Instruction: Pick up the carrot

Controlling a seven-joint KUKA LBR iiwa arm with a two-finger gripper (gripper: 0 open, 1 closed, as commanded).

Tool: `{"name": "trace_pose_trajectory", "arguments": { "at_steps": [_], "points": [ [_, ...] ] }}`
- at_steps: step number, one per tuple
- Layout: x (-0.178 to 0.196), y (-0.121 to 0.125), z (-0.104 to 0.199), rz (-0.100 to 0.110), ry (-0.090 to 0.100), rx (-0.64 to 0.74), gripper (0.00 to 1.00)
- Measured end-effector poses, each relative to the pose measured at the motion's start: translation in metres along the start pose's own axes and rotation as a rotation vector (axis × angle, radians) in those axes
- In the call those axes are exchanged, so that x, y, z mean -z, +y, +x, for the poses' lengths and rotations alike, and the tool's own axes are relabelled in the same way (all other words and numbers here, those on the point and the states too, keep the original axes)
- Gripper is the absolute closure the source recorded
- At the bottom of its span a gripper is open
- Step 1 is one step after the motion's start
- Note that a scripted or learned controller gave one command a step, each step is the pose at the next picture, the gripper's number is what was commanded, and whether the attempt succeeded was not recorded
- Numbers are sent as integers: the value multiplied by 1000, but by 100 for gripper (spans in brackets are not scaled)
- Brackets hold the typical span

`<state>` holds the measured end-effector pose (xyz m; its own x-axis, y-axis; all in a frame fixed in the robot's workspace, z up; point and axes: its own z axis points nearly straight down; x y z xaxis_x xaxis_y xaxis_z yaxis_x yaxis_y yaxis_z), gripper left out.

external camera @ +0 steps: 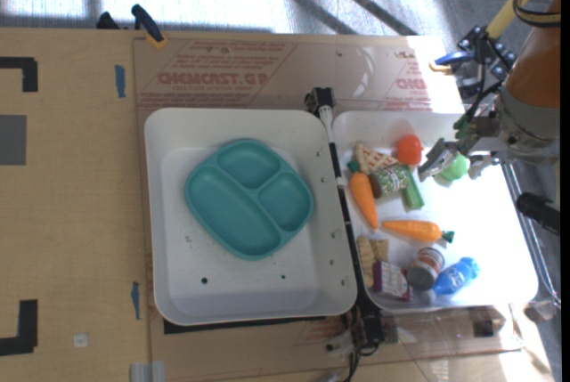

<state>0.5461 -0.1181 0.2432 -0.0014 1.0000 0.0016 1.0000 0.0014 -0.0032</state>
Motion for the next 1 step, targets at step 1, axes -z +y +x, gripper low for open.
{"name": "trace_pose_trajectory", "arguments": {
  "at_steps": [1],
  "points": [
    [-94,-45,-5,6,1,96,0]
  ]
}}
